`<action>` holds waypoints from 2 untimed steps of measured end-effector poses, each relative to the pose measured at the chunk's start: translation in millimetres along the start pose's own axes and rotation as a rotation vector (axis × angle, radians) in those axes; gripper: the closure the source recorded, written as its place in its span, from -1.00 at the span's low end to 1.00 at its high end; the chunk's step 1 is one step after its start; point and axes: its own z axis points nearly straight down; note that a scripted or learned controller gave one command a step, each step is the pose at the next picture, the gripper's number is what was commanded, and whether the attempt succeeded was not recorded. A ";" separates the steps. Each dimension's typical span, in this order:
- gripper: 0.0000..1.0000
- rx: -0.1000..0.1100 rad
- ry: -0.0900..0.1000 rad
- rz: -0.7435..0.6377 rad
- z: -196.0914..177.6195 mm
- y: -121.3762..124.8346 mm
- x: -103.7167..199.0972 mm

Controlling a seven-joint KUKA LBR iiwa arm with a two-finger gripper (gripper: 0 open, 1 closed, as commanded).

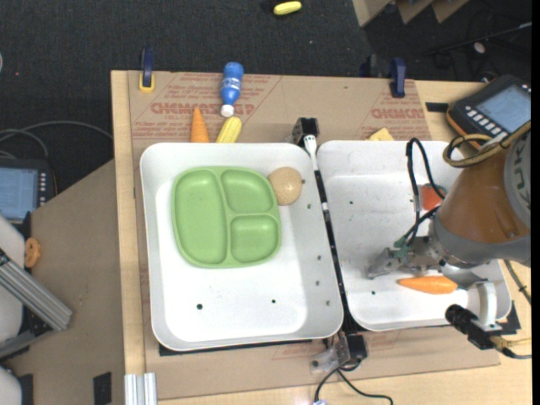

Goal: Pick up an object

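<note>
Bench (126,226) bears two white bins (245,319) (371,226); bottle (230,88), corn (229,130), carrot (198,126) behind.

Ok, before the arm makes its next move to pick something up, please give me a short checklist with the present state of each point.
1. Target in the same bin as the arm: ok. The orange carrot lies in the right bin.
2. Gripper close to the target: ok. The gripper sits just beside the carrot, toward the left bin.
3. Carrot between the gripper's fingers: not ok.
4. Target apart from other things: cannot tell. A red object is partly hidden behind the arm.
5. Left bin items away from the arm: ok. The green divided plate and the beige ball lie there.
</note>
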 end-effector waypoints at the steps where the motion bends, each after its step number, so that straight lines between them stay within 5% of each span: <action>1: -1.00 0.000 0.000 0.000 0.0 0.0 0.0; 2: -1.00 0.000 0.000 0.000 0.0 0.0 0.0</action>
